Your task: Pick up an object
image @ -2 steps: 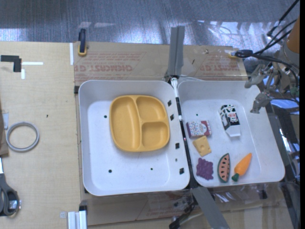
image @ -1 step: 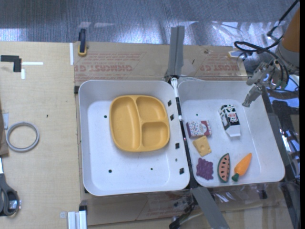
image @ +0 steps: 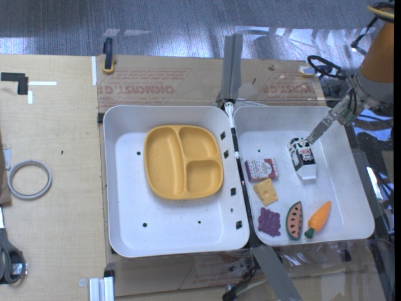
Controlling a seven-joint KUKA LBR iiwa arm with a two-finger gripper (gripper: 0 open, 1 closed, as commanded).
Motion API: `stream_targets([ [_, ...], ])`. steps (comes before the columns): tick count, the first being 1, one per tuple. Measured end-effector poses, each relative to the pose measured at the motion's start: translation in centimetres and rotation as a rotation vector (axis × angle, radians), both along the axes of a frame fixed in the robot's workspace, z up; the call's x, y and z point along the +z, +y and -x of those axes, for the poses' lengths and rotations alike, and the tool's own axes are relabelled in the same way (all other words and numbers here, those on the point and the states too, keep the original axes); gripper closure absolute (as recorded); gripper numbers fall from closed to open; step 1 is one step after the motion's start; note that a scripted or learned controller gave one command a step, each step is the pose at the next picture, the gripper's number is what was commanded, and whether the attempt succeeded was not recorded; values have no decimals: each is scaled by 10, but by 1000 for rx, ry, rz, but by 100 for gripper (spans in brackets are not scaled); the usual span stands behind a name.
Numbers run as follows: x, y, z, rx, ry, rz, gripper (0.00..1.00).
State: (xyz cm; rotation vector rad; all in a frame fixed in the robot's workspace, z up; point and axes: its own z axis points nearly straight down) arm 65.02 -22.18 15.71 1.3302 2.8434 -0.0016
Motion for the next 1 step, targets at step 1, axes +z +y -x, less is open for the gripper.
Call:
stream_targets([
  [1,-63,28,17,-209,-2,-1,0],
])
